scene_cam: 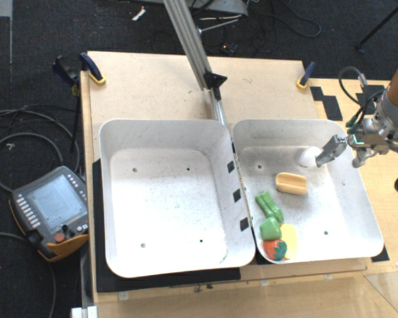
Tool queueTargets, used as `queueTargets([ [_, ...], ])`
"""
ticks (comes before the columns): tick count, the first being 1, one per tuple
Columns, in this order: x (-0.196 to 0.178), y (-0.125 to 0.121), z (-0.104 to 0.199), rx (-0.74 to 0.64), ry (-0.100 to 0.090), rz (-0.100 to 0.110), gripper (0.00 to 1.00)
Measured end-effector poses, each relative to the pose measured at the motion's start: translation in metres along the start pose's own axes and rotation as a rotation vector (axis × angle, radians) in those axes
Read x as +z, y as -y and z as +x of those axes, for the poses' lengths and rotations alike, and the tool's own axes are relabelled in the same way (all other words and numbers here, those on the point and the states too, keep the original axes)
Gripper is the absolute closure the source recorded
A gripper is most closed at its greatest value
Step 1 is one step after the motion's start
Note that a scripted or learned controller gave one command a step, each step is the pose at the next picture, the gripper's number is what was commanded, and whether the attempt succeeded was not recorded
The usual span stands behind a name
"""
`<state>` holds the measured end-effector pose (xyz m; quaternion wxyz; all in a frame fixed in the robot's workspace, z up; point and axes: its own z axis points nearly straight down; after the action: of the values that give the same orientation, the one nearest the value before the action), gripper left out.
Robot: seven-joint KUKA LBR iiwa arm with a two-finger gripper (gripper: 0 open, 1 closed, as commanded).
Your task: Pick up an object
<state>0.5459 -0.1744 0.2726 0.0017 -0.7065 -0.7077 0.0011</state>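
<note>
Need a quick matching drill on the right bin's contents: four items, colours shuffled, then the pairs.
Items:
1. round object by the gripper
2. bun-shaped block
3. long toy mid-bin
4. piece at the right bin front corner

Colours:
A. green
B. red-orange
C. white
D. tan-yellow

Pairs: 1-C, 2-D, 3-A, 4-B

- A white ball (310,156) sits near the back of the right bin (358,197).
- A yellow bun-shaped block (291,183) lies flat just in front of it.
</note>
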Motion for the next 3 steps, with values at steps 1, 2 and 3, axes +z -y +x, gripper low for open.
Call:
queueTargets([
  [1, -0.002, -0.001, 0.000, 0.001, 0.001, -0.004, 0.00],
  [2, 0.062, -0.001, 0.005, 0.002, 0.000, 0.002, 0.00],
  [3, 0.106, 0.003, 0.002, 0.003, 0.000, 0.001, 0.00],
])
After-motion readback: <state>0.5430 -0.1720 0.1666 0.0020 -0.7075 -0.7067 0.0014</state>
